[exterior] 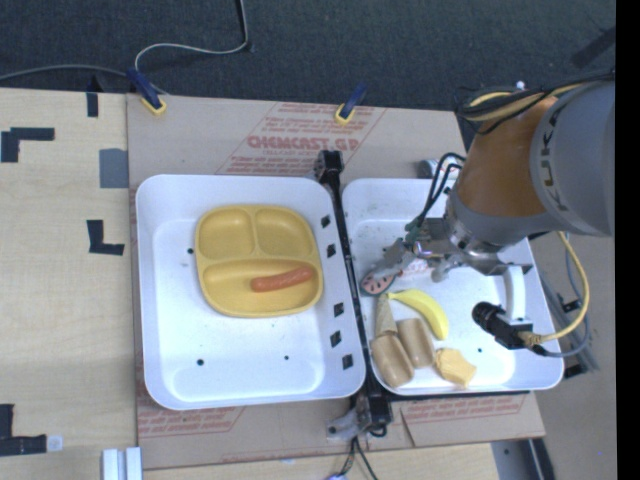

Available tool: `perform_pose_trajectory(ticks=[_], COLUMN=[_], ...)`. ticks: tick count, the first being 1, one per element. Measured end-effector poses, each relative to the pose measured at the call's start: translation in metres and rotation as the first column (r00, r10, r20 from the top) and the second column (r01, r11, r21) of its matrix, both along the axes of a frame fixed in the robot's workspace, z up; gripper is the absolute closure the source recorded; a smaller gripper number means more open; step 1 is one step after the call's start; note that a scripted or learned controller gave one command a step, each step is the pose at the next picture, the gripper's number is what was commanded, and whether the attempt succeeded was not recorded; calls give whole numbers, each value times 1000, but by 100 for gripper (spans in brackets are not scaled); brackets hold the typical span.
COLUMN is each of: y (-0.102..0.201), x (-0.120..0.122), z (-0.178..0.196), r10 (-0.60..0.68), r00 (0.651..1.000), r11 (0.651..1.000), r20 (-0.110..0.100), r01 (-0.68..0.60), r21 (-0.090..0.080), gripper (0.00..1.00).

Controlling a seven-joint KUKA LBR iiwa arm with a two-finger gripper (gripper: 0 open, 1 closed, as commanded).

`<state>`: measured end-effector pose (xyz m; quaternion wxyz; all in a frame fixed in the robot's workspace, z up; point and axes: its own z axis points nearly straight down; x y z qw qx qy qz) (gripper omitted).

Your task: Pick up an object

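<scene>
My gripper (pixel 402 258) hangs over the middle of the right bin (pixel 520 368), under the grey and orange arm. Its fingers point left and down, just above a small pink and grey object (pixel 377 282) lying near the bin's left wall. A yellow banana (pixel 424 309) lies just below the gripper. Two tan bread-like pieces (pixel 402 350) and a yellow chunk (pixel 455 366) sit at the bin's front. In the left bin (pixel 170 358) a yellow divided plate (pixel 258 259) carries a hot dog sausage (pixel 282 280).
A black divider (pixel 338 258) runs between the two bins. The arm's body and cables cover the right bin's far right side. Yellow clamps (pixel 150 96) hold the cardboard at the back edge.
</scene>
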<state>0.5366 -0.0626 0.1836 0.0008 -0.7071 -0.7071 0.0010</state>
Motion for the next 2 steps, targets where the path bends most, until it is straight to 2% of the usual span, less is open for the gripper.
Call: perform_pose_trajectory(ticks=[1,2], y=[-48,-37], x=[52,6], z=[-86,-98], r10=[1,0], r00=[1000,1000], r11=[1000,1000], r20=[8,6], r01=[-1,0], r21=[-1,-1], gripper=[0,0])
